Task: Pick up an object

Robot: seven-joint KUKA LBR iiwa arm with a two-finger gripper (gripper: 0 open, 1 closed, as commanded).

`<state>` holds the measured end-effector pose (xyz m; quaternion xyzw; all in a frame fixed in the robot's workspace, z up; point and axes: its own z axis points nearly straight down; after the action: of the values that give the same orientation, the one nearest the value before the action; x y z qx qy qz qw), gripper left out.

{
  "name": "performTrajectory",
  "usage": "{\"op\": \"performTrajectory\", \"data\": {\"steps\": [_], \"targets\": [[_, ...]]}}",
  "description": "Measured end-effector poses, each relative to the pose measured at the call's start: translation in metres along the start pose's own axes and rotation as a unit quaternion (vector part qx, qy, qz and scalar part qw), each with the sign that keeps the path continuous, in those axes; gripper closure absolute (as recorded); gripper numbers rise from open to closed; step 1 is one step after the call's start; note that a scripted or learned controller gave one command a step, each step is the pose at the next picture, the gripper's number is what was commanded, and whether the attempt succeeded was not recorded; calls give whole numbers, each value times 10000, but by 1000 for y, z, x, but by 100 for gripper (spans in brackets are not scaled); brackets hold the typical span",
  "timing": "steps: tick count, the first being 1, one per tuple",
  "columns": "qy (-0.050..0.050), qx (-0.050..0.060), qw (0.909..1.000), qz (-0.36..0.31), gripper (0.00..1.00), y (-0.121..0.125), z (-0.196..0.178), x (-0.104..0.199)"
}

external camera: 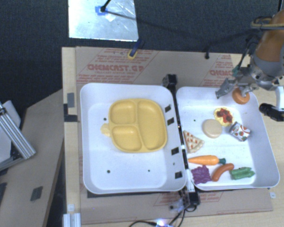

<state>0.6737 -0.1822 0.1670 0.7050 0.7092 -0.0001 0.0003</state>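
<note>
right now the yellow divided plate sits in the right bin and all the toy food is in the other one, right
Not quite. The camera view shows the yellow divided plate in the left bin, not the right one. The toy food, such as the carrot and the pizza slice, is indeed in the other one, the right bin.

At the upper right of the frame, the grey arm with its orange band (274,41) is running off the picture's right edge, and its two-finger gripper (240,90) is covering the top of a round orange object (241,97). The printing on the small crushed can (239,131) is showing too small to read. At the far left, a silver metal frame (7,126) is getting cut off by the edge.
</note>
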Motion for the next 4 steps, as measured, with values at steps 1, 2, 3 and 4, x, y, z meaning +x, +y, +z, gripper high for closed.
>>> {"op": "performTrajectory", "data": {"steps": [1, 2, 3, 4], "targets": [[9, 118, 9999, 23, 0, -1, 62, 2], [12, 137, 9999, 42, 0, -4, 77, -1], [-73, 110, 9999, 57, 100, -5, 65, -11], [-8, -34, 10000, 22, 100, -9, 2, -16]]}}
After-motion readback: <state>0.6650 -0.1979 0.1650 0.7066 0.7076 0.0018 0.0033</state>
